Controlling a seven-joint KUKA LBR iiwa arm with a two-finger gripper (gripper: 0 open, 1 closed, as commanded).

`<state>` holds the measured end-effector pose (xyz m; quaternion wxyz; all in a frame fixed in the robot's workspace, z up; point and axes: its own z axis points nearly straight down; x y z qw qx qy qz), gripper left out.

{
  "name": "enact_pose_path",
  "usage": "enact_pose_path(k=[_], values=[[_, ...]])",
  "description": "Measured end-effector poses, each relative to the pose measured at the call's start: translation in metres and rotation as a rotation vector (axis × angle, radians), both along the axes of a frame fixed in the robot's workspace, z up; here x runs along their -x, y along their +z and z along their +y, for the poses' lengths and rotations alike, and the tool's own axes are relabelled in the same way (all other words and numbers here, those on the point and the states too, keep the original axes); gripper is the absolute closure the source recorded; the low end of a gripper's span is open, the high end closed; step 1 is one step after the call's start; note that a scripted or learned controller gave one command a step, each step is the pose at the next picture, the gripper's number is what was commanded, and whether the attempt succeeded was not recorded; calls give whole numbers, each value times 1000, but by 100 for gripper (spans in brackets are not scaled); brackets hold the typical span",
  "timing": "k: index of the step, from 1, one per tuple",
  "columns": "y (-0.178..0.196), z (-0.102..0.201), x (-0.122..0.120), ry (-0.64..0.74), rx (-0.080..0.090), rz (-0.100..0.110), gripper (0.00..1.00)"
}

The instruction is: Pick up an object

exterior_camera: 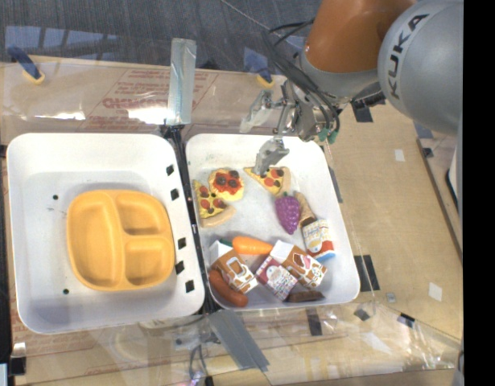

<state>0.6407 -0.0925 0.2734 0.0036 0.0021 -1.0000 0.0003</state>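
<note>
The right bin (337,215) holds toy food: two pizza slices (217,193) at its left, another pizza slice (271,180) near the top, purple grapes (288,211), a small bottle (314,233), a carrot (252,245), a sausage (228,289) and several small cartons (291,270). My gripper (270,155) hangs over the top of this bin, its fingertips just above the upper pizza slice. Nothing is visibly held between the fingers.
The left bin (30,175) carries a yellow divided tray (118,238). A strip of silver tape (181,79) runs up from the gap between the bins. The grey and orange arm (368,30) fills the upper right, above the brown bench.
</note>
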Motion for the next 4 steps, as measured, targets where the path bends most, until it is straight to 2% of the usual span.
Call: enact_pose_path(k=[1, 2, 3, 4], values=[[-169, -39, 48, 65, -4, 8, 0], [-86, -112, -17, 171, 1, -9, 0], [-184, -116, 33, 178, -3, -4, 0], [-184, -80, 127, 185, -6, 1, 0]])
